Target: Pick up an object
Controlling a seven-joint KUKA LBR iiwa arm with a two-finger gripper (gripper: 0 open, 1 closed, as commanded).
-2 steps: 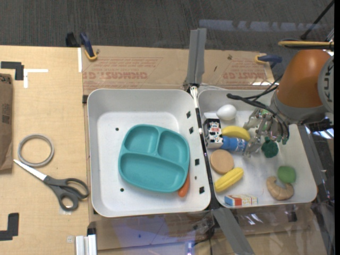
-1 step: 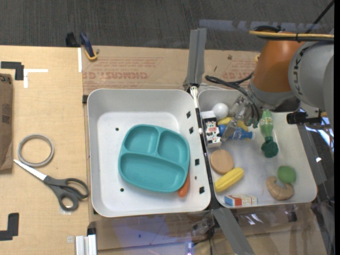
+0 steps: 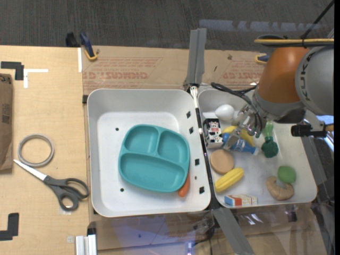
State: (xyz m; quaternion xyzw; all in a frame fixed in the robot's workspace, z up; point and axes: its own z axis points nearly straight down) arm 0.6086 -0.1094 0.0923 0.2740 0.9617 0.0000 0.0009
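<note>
Cardboard [image 3: 133, 68] on bench: mirrored red print, unreadable | left bin [image 3: 101, 116]: teal divided plate [image 3: 154, 158], orange carrot [image 3: 184, 186] at its 5 o'clock | right bin [image 3: 303, 193]: blue bottle [image 3: 239, 144], long axis 10-to-4 o'clock, yellow corn [image 3: 229, 179] at its 6 o'clock | pincer [image 3: 251, 125] just above bottle; opening cannot be judged.

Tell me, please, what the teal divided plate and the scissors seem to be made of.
Teal divided plate: probably moulded plastic, with an even colour and a soft sheen. Scissors: pale blades that look like metal; the grey handles are likely plastic, matte.
</note>
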